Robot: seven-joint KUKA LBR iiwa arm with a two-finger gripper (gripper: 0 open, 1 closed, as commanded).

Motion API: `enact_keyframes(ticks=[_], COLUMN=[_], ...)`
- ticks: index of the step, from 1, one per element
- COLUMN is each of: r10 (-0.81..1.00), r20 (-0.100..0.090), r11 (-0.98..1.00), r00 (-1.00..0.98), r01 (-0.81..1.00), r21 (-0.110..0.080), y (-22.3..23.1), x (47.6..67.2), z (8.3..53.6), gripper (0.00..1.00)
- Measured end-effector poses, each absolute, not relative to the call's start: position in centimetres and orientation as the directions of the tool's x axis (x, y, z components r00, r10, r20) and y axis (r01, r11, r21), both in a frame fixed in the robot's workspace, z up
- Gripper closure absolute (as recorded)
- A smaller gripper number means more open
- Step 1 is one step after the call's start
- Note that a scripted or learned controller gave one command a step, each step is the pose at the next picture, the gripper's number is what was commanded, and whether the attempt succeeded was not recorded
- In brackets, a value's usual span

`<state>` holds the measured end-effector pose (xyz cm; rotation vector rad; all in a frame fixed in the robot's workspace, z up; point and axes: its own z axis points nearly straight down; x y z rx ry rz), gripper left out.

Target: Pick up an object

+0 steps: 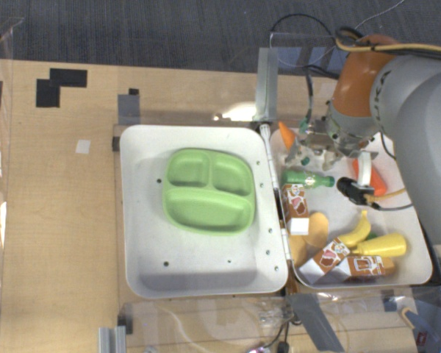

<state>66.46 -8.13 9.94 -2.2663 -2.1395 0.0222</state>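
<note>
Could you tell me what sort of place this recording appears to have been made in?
Most likely a robotics lab bench for pick-and-place trials: two shallow white bins sit side by side, one holding a green divided tray, the other toy food such as a banana, with the arm's gripper over it.

right bin (pixel 419 259) crowded, green plate (pixel 208 190) fills left bin (pixel 140 219) centre

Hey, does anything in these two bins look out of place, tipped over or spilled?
Nothing looks spilled or damaged. The right bin is a loose jumble: the green bottle lies on its side and the brown cartons sit askew by the banana. The green tray lies flat in the left bin.
</note>
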Motion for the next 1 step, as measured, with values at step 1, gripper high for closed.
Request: enact_keyframes(ticks=[1], r10=[0.998], r20=[0.007], r11=[-0.056], r00=[0.056], r01=[0.998], r21=[-0.022], y=[-8.07], x=[66.65], z=[11.19], gripper=[1.0])
